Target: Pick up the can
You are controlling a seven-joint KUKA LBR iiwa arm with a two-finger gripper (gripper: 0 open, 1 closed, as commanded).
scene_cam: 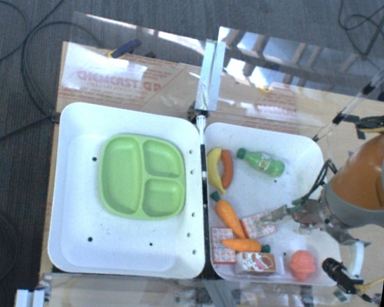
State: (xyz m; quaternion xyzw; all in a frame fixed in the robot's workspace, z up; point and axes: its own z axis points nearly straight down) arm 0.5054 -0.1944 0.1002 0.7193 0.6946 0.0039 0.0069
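The grey arm with its orange band (365, 182) reaches in from the right, over the right side of the right white bin (313, 151). My gripper (290, 214) hangs low at that side, pointing left toward a pink-and-white packet (261, 227). A small grey metallic shape sits at its tip, and I cannot tell whether it is part of the gripper or something else. A red round toy (301, 264) lies just below the gripper, near the bin's front right corner.
The right bin also holds a banana (212, 168), a red sausage (227, 165), a green bottle (261, 163), two carrots (229, 218) and a small carton (259, 264). A green divided plate (143, 178) lies in the left bin (67, 238).
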